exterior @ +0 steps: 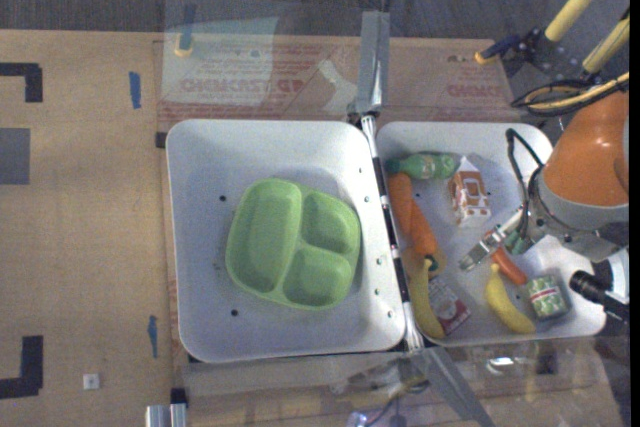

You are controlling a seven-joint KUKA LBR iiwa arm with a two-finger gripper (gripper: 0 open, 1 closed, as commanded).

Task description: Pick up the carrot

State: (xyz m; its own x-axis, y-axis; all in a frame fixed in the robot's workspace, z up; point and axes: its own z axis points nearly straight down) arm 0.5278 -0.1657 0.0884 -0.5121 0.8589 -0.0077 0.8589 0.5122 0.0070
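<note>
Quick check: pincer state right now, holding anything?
Pincer: cannot be told whether open or closed; nothing seen in its grip. It hangs over the right bin, apart from the carrot.

The carrot (413,215) lies along the right bin's left wall (385,215), so that side is tight. A green bottle (425,165) touches its top end, a banana (422,300) its lower end. Bare floor (450,240) lies open on its right, toward the carton (469,196).
</note>
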